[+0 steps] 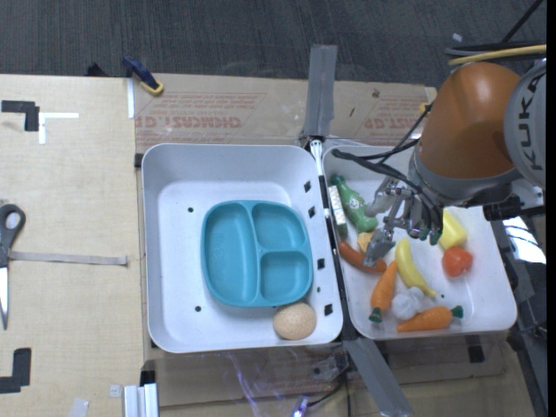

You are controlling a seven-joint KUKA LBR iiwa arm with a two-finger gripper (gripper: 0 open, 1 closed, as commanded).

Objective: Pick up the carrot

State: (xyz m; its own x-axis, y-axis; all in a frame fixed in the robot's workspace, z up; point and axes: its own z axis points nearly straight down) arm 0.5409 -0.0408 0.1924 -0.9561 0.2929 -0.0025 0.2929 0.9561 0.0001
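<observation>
Two shallow white plastic bins sit side by side on my bench: left bin point(161, 233), right bin point(495, 307).

Arm point(478, 129): grey, with a glossy orange band, reaching in over the right bin.

Plate point(257, 252): teal, smooth, rounded rectangle with three compartments, in the left bin.

Egg-shaped item point(295, 321): tan, matte, at the plate's near corner.

Gripper point(393, 228): bare metal; I see its fingers spread apart, nothing between them.

Carrot point(383, 290): orange, tapered, green end toward the near rim, lying just below the gripper's fingertips, apart from them.

Second carrot point(427, 319): lying across, near the front wall.

Banana point(410, 268): yellow, curved, beside the carrot.

Tomato point(457, 261): red, round.

Scissors point(7, 233): at the far left of the bench.
</observation>
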